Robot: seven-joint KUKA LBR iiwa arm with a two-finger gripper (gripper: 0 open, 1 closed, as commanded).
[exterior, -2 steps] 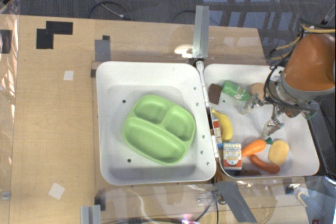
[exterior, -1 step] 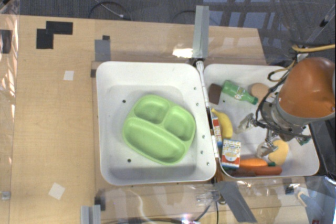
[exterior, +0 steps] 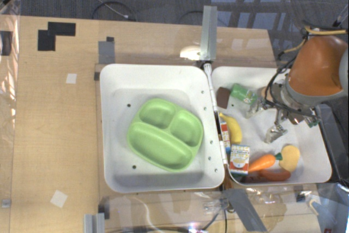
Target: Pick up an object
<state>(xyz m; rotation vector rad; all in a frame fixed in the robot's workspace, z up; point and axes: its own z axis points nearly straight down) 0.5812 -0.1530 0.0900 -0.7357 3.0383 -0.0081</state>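
My gripper (exterior: 276, 131) hangs from the grey wrist with the orange band (exterior: 318, 66) over the right bin (exterior: 322, 142). It stands above bare bin floor, apart from every object. A banana (exterior: 233, 128) lies to its left, and a yellow pepper-like toy (exterior: 289, 157) and a carrot (exterior: 262, 162) lie just below it. A green can (exterior: 242, 94) lies to its upper left beside a brown block (exterior: 222, 97). A small juice box (exterior: 239, 159) and a dark red sausage (exterior: 268, 175) sit by the front wall.
The left bin (exterior: 114, 166) holds a green divided plate (exterior: 166, 133). A metal post (exterior: 209, 34) rises behind the wall between the two bins. Black cables (exterior: 285, 65) loop beside the wrist.
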